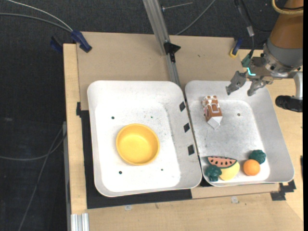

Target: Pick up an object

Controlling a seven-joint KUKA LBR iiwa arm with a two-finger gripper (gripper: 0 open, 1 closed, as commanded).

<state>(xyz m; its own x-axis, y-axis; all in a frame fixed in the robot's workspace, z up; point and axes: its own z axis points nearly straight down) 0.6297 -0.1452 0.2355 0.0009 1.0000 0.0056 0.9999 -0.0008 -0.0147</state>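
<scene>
1. Along the near rim of the right bin (pixel 269 129), a watermelon slice (pixel 221 161) leans on a yellow fruit (pixel 231 171), whose shape is partly covered. A small green piece (pixel 213 173) sits just beside them, too small to identify.
2. An orange ball (pixel 251 167) touches a dark green lump (pixel 258 156), hard to make out.
3. The left bin (pixel 101 143) holds a yellow bowl (pixel 137 144).
4. Mid right bin, a brown-and-white toy (pixel 212 111) lies tilted, details blurred.
5. Over the far rim, the gripper (pixel 246 86) hangs with fingers apart, grasping nothing; the arm (pixel 288 28) is cut off at the frame edge.
</scene>
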